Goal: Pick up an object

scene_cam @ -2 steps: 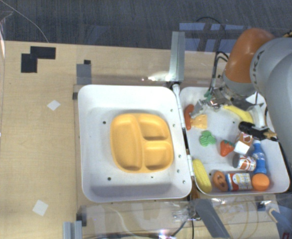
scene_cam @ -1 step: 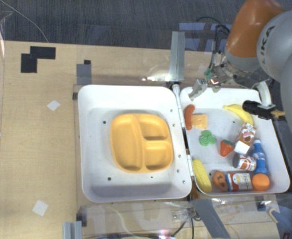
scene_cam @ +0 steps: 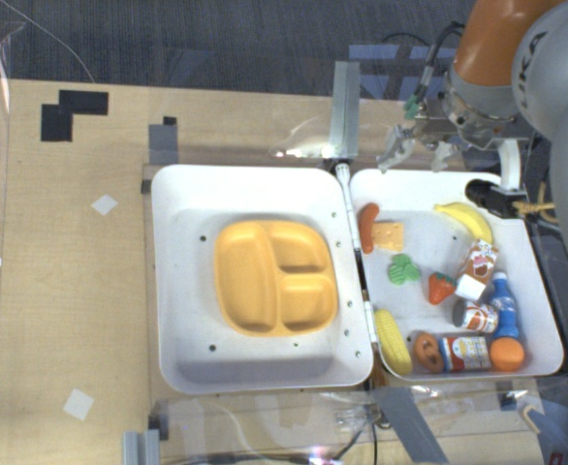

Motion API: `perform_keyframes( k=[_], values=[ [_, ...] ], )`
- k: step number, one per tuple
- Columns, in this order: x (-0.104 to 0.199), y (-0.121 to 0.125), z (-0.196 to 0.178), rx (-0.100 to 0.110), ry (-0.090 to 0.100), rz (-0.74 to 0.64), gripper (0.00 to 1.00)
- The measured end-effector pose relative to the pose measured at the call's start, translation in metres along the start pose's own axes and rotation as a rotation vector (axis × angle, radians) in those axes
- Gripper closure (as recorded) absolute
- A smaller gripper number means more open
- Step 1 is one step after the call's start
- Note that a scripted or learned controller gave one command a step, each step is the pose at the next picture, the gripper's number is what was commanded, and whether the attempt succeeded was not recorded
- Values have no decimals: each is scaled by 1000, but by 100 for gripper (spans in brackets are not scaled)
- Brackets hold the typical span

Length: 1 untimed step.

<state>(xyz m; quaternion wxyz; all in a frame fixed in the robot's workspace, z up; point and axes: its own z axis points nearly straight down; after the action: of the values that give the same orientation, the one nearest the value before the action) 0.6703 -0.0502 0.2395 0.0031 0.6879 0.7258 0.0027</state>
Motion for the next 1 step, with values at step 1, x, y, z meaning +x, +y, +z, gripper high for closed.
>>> perform_keyframes(
  k=[1],
  values=[
    [-33,-44,87,12,0,72,0]
  ],
)
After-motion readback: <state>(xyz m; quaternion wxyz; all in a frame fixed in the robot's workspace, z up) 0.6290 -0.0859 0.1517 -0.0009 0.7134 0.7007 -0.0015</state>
